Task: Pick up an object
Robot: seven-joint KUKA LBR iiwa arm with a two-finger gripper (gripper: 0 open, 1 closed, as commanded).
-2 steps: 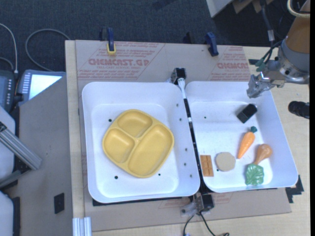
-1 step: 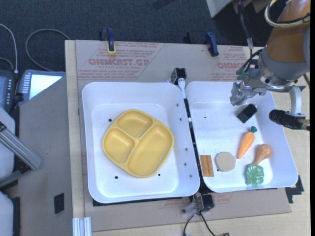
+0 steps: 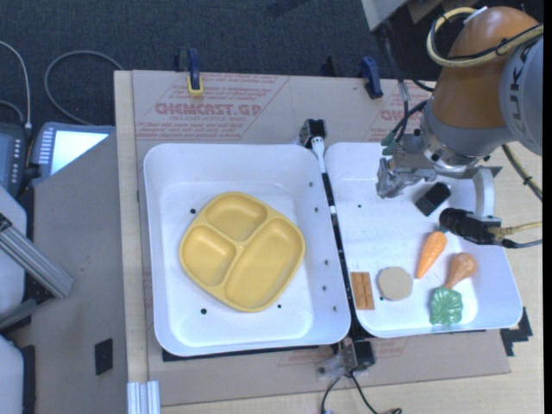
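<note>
In the right bin [image 3: 362, 175] lie an orange carrot [image 3: 431, 254], a tan drumstick-shaped piece [image 3: 460, 269], a green leafy piece [image 3: 447, 306], a round beige cookie [image 3: 395, 284] and a brown wafer [image 3: 362, 290]. My gripper [image 3: 394, 183] hangs over the upper part of that bin, well above and left of the carrot. Nothing shows between its fingers.
The left bin [image 3: 164, 231] holds a yellow plate [image 3: 242, 250] with three compartments. A black bar [image 3: 327, 198] runs between the two bins. Clamps sit at the board's far edge, and cables trail from the arm at the right.
</note>
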